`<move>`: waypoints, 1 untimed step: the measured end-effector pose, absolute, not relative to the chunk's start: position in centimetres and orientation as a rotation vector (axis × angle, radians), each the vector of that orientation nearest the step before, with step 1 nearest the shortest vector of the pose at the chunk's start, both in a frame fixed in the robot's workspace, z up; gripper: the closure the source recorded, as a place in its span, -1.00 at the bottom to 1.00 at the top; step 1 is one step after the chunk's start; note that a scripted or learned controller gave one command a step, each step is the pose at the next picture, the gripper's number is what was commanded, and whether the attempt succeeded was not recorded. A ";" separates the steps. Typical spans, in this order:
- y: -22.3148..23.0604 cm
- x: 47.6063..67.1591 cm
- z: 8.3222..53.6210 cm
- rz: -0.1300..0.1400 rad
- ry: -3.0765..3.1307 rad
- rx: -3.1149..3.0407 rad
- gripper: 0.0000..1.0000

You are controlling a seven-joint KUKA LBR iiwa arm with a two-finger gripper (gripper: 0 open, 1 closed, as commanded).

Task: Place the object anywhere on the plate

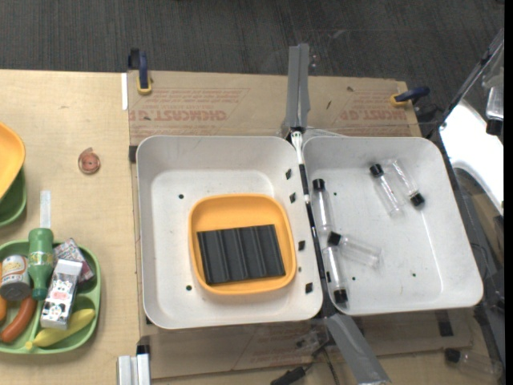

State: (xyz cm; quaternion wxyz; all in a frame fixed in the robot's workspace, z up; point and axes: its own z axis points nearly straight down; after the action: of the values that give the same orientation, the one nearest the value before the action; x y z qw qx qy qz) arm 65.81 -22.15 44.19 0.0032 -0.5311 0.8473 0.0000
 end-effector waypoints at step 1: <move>-22.1 66.0 44.1 0.002 2.403 -2.015 1.00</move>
State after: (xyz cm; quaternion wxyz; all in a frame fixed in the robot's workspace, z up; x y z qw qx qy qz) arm 66.01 -22.13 44.10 0.0028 -0.6425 0.7663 0.0005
